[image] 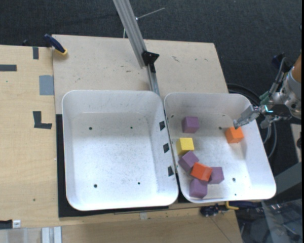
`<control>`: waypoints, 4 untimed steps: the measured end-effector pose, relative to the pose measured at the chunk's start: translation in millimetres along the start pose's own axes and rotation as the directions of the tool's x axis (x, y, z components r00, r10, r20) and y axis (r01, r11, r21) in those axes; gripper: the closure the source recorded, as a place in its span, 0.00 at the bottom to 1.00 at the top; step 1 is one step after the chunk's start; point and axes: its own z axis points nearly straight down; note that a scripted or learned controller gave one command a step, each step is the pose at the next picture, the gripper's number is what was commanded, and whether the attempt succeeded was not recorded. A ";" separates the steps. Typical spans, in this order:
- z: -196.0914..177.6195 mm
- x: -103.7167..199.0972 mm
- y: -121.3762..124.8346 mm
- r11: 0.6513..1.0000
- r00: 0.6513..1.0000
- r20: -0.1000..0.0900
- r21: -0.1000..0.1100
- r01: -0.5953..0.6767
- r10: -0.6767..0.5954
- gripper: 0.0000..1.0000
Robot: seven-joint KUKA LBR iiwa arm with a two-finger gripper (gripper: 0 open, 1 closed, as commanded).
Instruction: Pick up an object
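Clearly visible at the right edge: a gripper (241, 121) reaching in over the right bin (253, 184), its grey fingers (244, 117) slanting down and left toward an orange cube (234, 134). Fingertips touching or just above the cube's far top corner; impossible to tell whether the cube sits between them or merely beside them, and equally impossible to tell how far apart the fingers stand. Orange cube resting by the right wall of the right bin, well apart from the other blocks.

Further left in the same bin: a purple cube (190, 124) toward the far side, a yellow cube (185, 145) just nearer, close to the left wall. Nearer still, a tight cluster: a purple cube (188, 160) touching a second orange block (201, 172), another purple cube (217, 174) just right of that, and a fourth purple cube (198, 188) at the near wall.

Left bin (71, 151) beside it, sharing the middle divide, white with dark speckles and a few small dark dots on its floor. Pale wooden tabletop (91, 59) under both bins, scuffed, with grey tape patches (46, 85) at the left and a blue-and-yellow clamp (55, 44) at the far left corner. Slanted metal rail (129, 19) running from the far edge down to the gap between the bins.
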 end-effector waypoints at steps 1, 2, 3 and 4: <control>-2.3 0.1 0.7 1.000 1.000 0.001 -0.004 0.001 -0.001 0.00; 46.6 -1.1 9.3 1.000 1.000 0.001 0.001 0.001 -0.001 0.00; 90.3 0.7 7.9 1.000 1.000 0.001 0.001 0.000 0.000 0.00; 154.1 1.8 10.9 1.000 1.000 0.000 0.003 0.001 -0.001 0.00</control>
